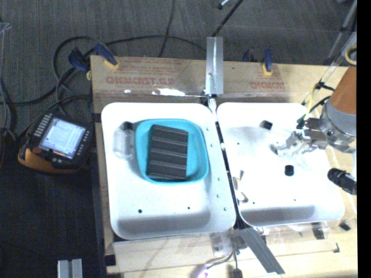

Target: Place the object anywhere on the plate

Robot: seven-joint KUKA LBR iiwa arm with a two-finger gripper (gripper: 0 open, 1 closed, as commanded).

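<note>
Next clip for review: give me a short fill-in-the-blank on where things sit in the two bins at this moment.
1. The blue plate lies in the ____ bin.
2. On the plate rests a dark ribbed ____.
3. A clear bottle with a black cap lies just ____ of the plate.
4. The gripper is over the ____ bin.

Missing words: left; block; left; right
</note>
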